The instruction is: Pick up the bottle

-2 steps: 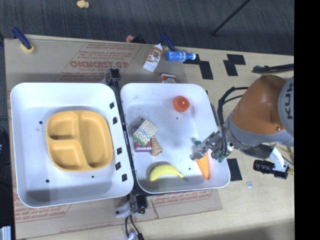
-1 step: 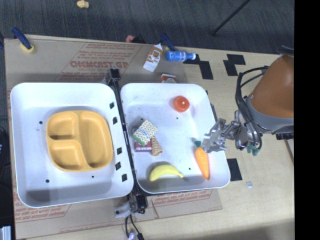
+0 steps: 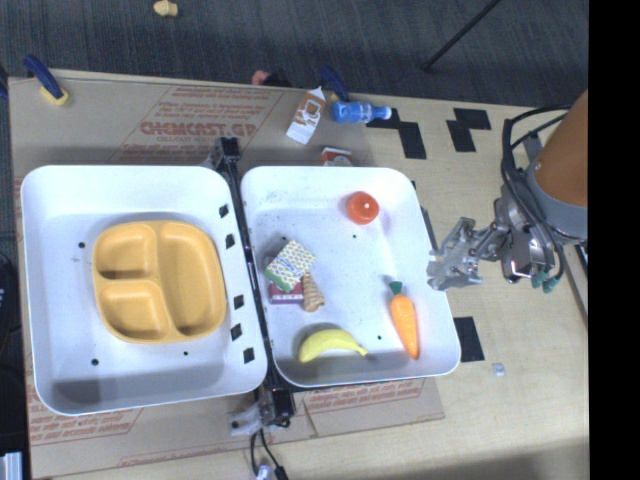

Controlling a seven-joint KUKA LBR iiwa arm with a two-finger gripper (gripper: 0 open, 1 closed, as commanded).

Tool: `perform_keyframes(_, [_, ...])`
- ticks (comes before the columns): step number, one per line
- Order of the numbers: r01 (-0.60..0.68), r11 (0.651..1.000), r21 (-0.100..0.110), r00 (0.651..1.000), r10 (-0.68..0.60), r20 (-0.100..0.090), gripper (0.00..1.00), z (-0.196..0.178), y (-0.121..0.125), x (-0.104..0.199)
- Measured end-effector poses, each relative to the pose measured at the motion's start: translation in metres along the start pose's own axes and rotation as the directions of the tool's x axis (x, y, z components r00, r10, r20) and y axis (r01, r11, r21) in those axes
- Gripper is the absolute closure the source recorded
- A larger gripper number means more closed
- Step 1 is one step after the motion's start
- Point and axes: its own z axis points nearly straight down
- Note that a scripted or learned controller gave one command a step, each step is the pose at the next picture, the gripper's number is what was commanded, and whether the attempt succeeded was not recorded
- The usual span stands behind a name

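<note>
Camera view: gripper [image 3: 447, 264] open, holding nothing, right of right bin [image 3: 428, 218]; bottle [image 3: 352, 113] on bench beyond.

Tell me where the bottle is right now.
The bottle lies on its side on the bench, outside both bins, just beyond the far rim of the right bin, beside a small carton. The claw sits off that bin's right edge.

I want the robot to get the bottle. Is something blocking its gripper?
Nothing visible does. The blue bottle lies on the bench behind the right bin; the gripper is beside that bin, with bare bench between.
</note>
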Motion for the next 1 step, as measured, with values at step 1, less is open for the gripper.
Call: perform_keyframes(1, [-0.226,0.974,0.0,0.974,0.226,-0.003,1.0,0.0152,-0.0001,0.0004])
